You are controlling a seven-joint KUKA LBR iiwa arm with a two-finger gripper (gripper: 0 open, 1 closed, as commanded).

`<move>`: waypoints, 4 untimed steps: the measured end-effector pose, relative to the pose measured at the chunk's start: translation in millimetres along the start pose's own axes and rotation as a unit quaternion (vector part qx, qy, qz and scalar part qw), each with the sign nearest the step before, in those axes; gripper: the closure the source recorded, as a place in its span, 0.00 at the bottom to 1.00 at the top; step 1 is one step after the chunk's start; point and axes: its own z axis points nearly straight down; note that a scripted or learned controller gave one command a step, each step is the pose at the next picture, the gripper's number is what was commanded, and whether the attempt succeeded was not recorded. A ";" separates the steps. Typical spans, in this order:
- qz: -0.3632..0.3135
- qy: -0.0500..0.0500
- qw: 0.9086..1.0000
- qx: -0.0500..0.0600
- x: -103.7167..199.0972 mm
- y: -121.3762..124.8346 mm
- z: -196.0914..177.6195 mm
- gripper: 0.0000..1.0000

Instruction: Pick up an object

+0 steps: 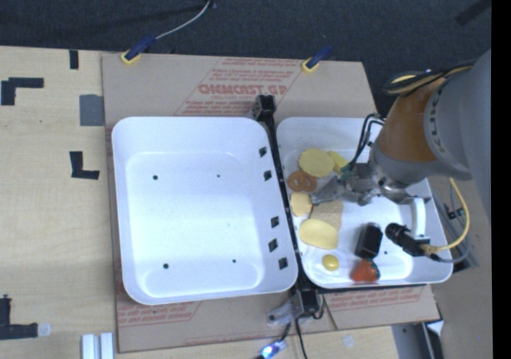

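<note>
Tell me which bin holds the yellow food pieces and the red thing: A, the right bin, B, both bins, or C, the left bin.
A: the yellow pieces and the red thing all lie in the right bin, where the gripper reaches.

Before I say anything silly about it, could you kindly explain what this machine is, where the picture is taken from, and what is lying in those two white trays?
The picture comes from one fixed camera above the bench, looking down at a slant. The big grey shape with the orange band on the right is a robot arm reaching in; its job is to pick up an object. Its gripper is a two-finger clamp, low over the right bin. I cannot tell whether its fingers are open or shut, or whether it holds anything.

The left bin sits beside it. The right bin holds small toy-like items: several pale yellow pieces, a brown round piece, a black block and a red piece. Both bins rest on a cardboard sheet.
</note>
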 end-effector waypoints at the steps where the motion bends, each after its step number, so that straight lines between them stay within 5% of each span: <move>1: -0.002 0.000 1.000 -0.001 2.3 68.7 -7.1 0.00; 2: -0.001 0.000 1.000 -0.003 2.4 68.3 -19.7 1.00; 3: 0.003 -0.002 1.000 -0.007 8.6 -59.5 -12.3 1.00; 4: -0.001 -0.004 1.000 -0.005 31.4 8.4 -11.4 1.00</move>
